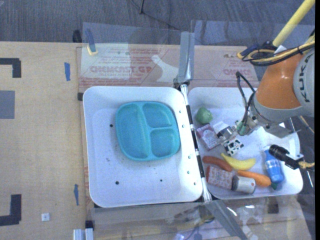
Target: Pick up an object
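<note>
A wooden bench is sitting on a grey carpet floor, and it is carrying two white bins side by side. The left bin (95,149) is holding a blue plate (148,130) with three parts, lying near the middle.

The right bin (295,181) is holding a pile of small things. A green ball (203,115) is lying near its back left corner. A yellow banana (238,161) is lying in the middle, with an orange carrot (255,176) just in front of it. A blue bottle (273,169) is resting near the right edge.

The grey and orange arm is reaching in from the right. Its gripper (235,132) is hanging low over the middle of the right bin, above a small black and white block (233,145). I cannot tell how the gripper is set.

To do this well, I think it should go straight down on one thing that has room around it, then squeeze and lift slowly.
</note>
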